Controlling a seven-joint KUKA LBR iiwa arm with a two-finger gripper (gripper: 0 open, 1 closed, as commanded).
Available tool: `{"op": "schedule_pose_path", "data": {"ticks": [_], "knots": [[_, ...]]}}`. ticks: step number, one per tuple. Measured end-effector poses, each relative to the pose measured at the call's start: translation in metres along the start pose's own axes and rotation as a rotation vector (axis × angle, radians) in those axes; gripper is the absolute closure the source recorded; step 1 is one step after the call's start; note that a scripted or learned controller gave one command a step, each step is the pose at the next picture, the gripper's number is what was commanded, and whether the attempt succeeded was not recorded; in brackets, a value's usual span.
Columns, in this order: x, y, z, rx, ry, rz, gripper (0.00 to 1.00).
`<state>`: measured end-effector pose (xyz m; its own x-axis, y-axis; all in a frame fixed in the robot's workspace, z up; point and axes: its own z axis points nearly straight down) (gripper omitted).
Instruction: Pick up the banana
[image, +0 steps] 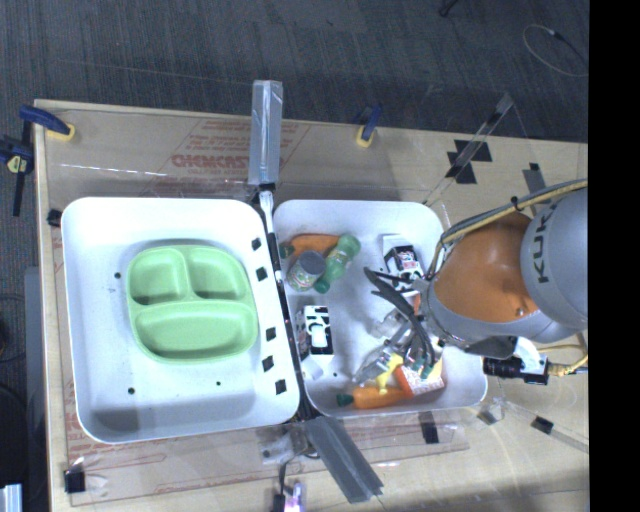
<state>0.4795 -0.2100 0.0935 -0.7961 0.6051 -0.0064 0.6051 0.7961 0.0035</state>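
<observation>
**Arm low in the right bin, over a heap at its near corner**

The bench (150, 140) is pale wood. Two shallow white plastic bins with rounded corners sit on it side by side. The left bin (90, 390) holds a matte green divided plate (192, 302), with two small wells at the back and one long well in front.

The right bin (350, 215) is cluttered. At its far left an orange carrot-like piece (312, 241) lies beside a translucent green bottle (340, 255) and a grey can (308, 267). A small dark-and-white packet (319, 330) lies near the divider, and another (402, 260) near the back.

The grey arm with its glossy orange band (480, 280) reaches in from the right, and the gripper (400, 345) hangs over the near right corner (whether it is open or closed cannot be told, nor whether it grips anything). Just under it a bit of yellow, probably the banana (392, 364), sits in a jumble with an orange carrot (378, 398) and a red-and-white carton (422, 378).
</observation>
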Motion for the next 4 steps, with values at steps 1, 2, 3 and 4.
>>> {"op": "schedule_pose_path", "data": {"ticks": [1,2,3,4], "knots": [[-0.009,0.041,-0.086,0.003,0.004,-0.055,0.00],[0.005,0.007,0.000,0.000,-0.001,-0.025,0.00],[0.004,0.007,-0.010,0.000,-0.001,-0.030,1.00],[0.004,0.007,-0.010,0.000,-0.001,-0.030,0.00]]}}
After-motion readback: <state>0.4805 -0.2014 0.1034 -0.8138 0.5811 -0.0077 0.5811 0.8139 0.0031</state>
